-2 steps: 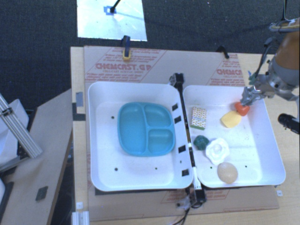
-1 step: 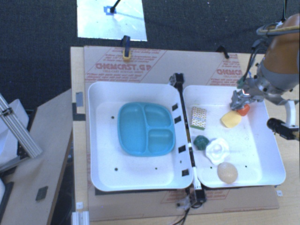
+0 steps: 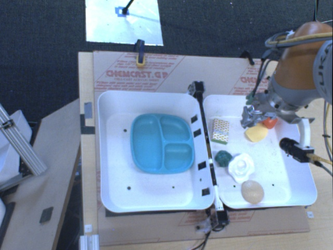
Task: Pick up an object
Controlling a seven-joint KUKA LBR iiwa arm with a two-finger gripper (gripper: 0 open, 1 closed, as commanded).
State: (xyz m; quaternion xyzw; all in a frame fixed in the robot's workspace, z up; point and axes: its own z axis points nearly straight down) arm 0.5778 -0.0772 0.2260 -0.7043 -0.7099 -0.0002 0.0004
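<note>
Hovering over the right bin (image 3: 299, 191), gripper (image 3: 251, 116), its state untellable, crowds yellow piece (image 3: 256, 134) and orange piece (image 3: 269, 122).

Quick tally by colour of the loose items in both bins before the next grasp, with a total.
Blue: 1, divided plate, left bin
Patterned tan: 1, small box
Teal: 1, ball
White: 1, white item
Beige: 1, egg-shaped item
Yellow: 1, yellow item
Orange-red: 1, orange-red item, partly hidden by the gripper
Total: 7
</note>
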